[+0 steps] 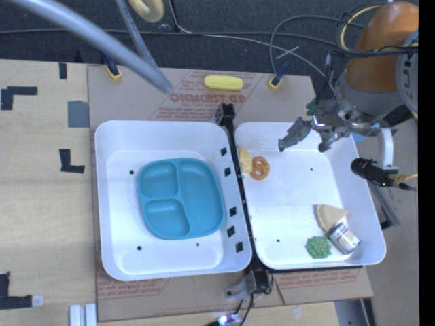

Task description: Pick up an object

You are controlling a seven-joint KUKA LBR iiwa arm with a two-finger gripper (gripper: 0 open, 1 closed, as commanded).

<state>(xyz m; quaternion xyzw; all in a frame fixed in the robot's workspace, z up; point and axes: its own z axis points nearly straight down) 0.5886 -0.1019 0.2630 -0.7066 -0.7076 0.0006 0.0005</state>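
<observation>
The pincer is seen spread apart and grasping nothing, above the far edge of the right bin. A small can is laid on its side near that bin's near right corner, its long axis run diagonally, beside a green ball. A pretzel is set by the divider.

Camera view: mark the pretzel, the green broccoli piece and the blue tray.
pretzel (259, 168), camera view, its centre
green broccoli piece (317, 247), camera view, its top
blue tray (181, 197), camera view, middle divider
</observation>
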